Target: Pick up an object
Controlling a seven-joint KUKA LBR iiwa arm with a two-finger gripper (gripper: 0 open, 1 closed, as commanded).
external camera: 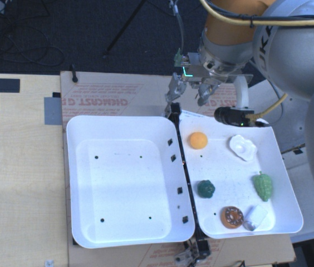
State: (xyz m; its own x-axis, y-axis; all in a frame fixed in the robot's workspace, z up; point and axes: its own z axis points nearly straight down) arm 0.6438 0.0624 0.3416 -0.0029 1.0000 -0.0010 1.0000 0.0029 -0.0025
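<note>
- Nearest to the camera you have the cardboard sheet (162, 255) at the lower edge of the view; it lies under both bins, with a small dark clip at the front where the bins meet.
- Left bin (84, 132) is the largest thing on it, and you see nothing lying in it, so nothing has been dropped there.
- Right bin (282, 166) touches it along the dark middle seam and holds all the candidates for the pick.
- Your arm (290, 38) comes in at the upper right, and the gripper (189, 96) hangs above the far end of the seam, just outside the rims of the bins.
- Its two fingers stand apart with only air between them; it has hold of nothing.
- Inside the right bin, from larger to smaller: the white lumpy object (243, 147) near the far right, the green leafy object (263, 186) by the right wall, the pale object (255, 217) at the front corner, the brown doughnut (232, 217) touching or just beside it, the dark green object (205, 189) near the seam, and the orange ball (198, 141).
- Closest to the gripper is the orange ball, so it seems the likely target, but I cannot be sure.
- My judgement: the task is at its start. Choosing, descending, closing and lifting are all left to do.
</note>
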